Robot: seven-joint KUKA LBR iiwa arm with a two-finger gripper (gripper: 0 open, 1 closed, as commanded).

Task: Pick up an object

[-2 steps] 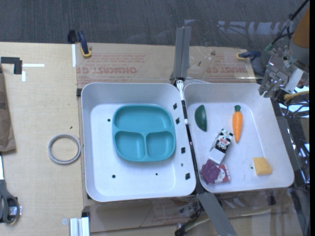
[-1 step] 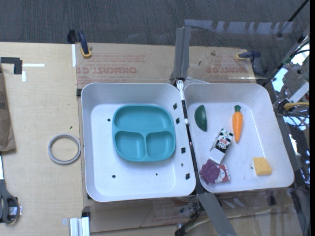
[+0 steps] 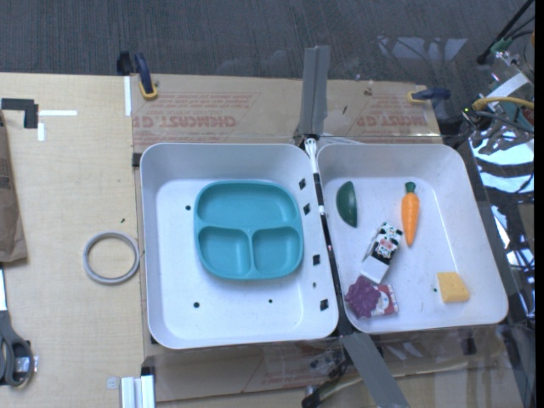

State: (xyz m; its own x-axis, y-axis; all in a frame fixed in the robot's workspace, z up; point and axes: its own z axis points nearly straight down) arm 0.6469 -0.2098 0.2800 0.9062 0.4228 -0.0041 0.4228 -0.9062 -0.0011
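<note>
Sitting closest to the lens, left of and below the teal three-compartment plastic plate (image 3: 249,229), black-handled scissors (image 3: 13,359) are poking in from the picture's edge on the pale wooden bench (image 3: 68,313). The teal plate is lying flat in the middle of the left shallow white bin (image 3: 153,253). A grey tape ring (image 3: 111,257) is resting on the bench left of the plate, outside that bin.

Right of the plate, across the divide, the right shallow white bin (image 3: 476,228) is holding the things that could be picked. A dark green oval piece (image 3: 347,203) is lying nearest the plate, just past the divide. A small black-and-white cow-patterned carton (image 3: 387,245) is lying tilted further right. An orange toy carrot with a green top (image 3: 410,213) is lying beyond it, just beside the carton. A purple grape-printed packet (image 3: 371,297) is sitting right of and below the plate, near the bin's front wall. A yellow sponge-like block (image 3: 453,287) is lying furthest from the plate, well apart from the packet.

How the jaws are standing cannot be told.
</note>
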